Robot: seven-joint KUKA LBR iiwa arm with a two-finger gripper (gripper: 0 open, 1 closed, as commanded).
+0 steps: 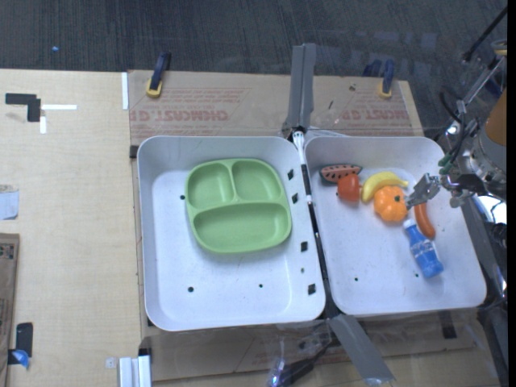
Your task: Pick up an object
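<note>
1. Pincer (pixel 425 190) hangs low over the right bin (pixel 459 293), just right of the orange (pixel 390 204); whether its fingers are spread or closed cannot be told.
2. Beside the orange, a sausage-like orange thing (pixel 425 221) lies with its long axis slanting down-right from the pincer's tip.
3. Below it, a blue bottle (pixel 424 253) lies along the same slant.
4. Mirrored red lettering, not legible, shows on the board (pixel 201 103) behind the bins.
</note>
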